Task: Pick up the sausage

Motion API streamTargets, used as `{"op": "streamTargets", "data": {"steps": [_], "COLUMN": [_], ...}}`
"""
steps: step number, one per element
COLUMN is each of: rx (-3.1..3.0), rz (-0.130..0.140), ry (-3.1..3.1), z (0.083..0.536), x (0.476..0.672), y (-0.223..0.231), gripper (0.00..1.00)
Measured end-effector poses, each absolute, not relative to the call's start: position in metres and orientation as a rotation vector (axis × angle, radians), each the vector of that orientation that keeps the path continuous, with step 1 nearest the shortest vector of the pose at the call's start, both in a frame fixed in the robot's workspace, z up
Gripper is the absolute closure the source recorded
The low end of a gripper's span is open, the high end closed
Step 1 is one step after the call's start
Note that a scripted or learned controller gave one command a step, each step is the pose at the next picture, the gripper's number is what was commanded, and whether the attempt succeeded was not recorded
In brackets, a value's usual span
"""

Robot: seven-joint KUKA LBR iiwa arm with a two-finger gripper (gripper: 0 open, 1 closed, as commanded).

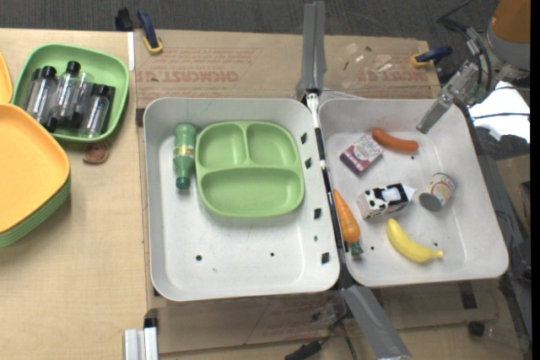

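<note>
Above right bin [485,206] corner, claw [430,120] angled down-left near sausage [395,139]; finger gap unclear, cannot tell.

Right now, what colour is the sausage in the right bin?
Orange-red, the sausage lies near the right bin's far wall; the camera view shows it plainly.

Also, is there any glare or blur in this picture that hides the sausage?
Camera view: the sausage is sharp and evenly lit; strong glare sits at the right bin rim beside the gripper, whose tip looks slightly soft.
</note>
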State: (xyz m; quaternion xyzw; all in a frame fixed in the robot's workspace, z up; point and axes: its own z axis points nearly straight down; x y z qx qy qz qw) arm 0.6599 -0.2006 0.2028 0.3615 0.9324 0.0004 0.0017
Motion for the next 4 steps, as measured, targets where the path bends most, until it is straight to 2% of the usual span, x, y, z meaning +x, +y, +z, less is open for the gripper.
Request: {"op": "streamTargets", "data": {"steps": [1, 2, 3, 4], "rx": [0.822, 1.242, 1.617, 1.86], "rz": [0.001, 0.0, 0.0, -0.001], "ry": [3.029, 2.884, 2.694, 2.532], "z": [0.205, 0.225, 0.152, 0.092], "x": [0.65, 0.619, 0.633, 0.634], "y": [-0.174, -0.14, -0.132, -0.177], "gripper": [0.0, 0.0, 0.0, 0.0]}}
